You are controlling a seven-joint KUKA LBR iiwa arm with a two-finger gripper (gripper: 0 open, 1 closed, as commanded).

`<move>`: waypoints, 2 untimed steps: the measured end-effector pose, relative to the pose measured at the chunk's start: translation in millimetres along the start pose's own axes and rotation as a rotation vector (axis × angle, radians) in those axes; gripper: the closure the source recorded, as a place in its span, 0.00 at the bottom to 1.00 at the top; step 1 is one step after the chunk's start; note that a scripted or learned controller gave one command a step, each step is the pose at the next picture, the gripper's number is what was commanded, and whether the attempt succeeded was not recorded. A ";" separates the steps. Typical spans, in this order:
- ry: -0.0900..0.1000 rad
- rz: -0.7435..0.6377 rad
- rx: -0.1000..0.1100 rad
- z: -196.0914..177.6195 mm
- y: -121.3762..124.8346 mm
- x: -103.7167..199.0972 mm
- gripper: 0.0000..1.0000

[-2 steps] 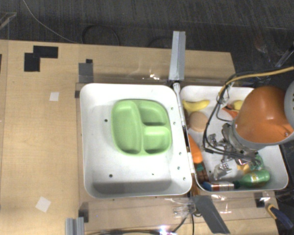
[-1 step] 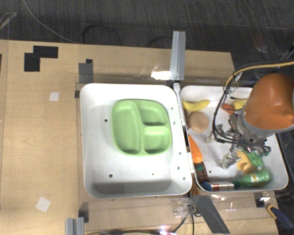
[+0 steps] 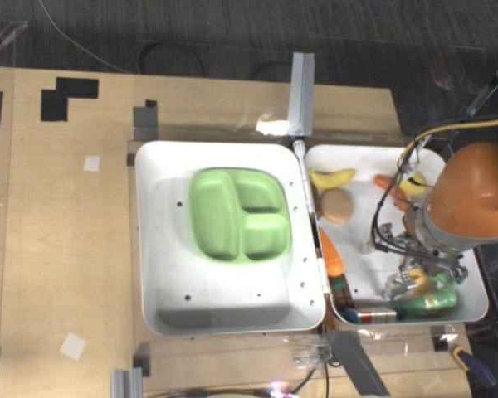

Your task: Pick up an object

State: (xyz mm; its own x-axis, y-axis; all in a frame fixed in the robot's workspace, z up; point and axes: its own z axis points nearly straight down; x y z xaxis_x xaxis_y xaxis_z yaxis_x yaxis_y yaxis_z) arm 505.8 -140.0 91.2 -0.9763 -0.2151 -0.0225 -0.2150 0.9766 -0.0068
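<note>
Orange band of the arm [image 3: 477,201] sits highest, closest to the lens, over the right bin [image 3: 361,166]. Arm reaches in from the right, wrist pointed down into the bin's near right corner. End effector [image 3: 411,282] low among cables, just above a green bottle [image 3: 432,303]; whether it is wide or narrow, cannot tell. Other candidates: banana [image 3: 332,177], tan round item [image 3: 338,206], carrot [image 3: 332,258] along the left wall. Green divided plate [image 3: 236,214] in left bin [image 3: 162,305]. Judged step: descent toward a grasp, likely the bottle. Next: close squarely, then lift straight.
</note>
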 end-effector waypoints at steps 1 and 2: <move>0.001 -0.015 0.001 -0.5 44.4 -10.8 0.00; 0.000 -0.215 -0.002 -0.3 17.4 -1.8 0.00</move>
State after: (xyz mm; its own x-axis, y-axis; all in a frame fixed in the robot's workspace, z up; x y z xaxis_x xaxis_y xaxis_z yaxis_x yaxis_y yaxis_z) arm 503.8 -122.7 91.5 -0.9078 -0.4189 -0.0211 -0.4187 0.9081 -0.0096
